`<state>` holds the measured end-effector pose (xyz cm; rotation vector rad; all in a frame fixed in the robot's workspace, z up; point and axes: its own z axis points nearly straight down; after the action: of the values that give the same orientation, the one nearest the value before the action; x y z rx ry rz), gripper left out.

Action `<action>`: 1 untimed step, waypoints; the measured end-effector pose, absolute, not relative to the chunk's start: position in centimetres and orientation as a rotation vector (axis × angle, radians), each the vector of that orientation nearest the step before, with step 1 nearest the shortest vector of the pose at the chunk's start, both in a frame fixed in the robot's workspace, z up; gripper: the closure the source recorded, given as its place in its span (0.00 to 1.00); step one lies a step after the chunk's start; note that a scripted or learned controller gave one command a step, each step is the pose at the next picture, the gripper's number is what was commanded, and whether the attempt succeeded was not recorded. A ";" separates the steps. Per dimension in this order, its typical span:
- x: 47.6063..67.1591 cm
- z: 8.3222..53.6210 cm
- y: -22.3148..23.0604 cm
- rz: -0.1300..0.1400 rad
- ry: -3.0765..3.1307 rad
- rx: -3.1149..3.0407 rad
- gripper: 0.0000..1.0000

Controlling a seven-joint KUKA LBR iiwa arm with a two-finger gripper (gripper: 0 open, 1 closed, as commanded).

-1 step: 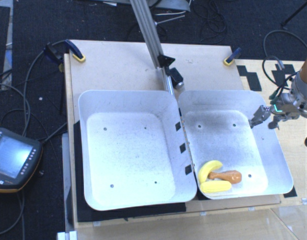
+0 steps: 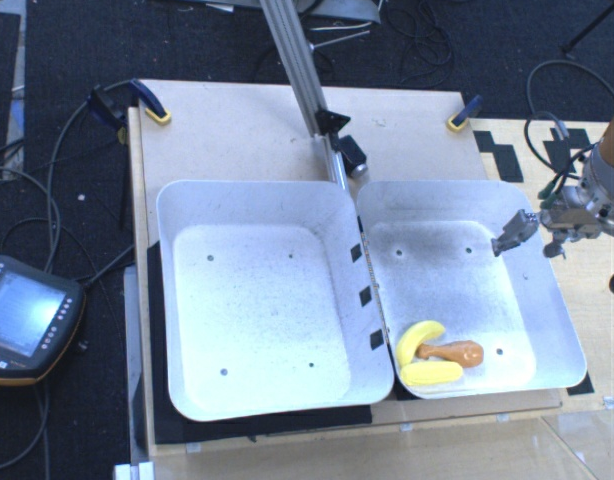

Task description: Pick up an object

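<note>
Right bin [image 2: 547, 298] holds two yellow bananas [image 2: 419, 338] and one brown drumstick [image 2: 457, 353].

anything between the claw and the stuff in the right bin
Nothing visible does. The claw sits over the right bin's far right side, and bare bin floor runs from it to the yellow pieces and orange-brown piece at the near edge.

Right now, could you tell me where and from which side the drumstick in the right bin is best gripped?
Grip the drumstick at its fat brown end, coming straight down from above with the hand. It lies flat, thin end tucked against the bananas, fat end pointing right with bare bin floor around it, so fingers probably fit either side there.
</note>
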<state>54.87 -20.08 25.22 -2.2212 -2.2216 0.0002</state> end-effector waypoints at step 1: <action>54.2 19.4 -19.4 0.004 -2.219 -2.218 0.00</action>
<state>54.20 -19.41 19.40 -2.2179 -2.2187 0.0040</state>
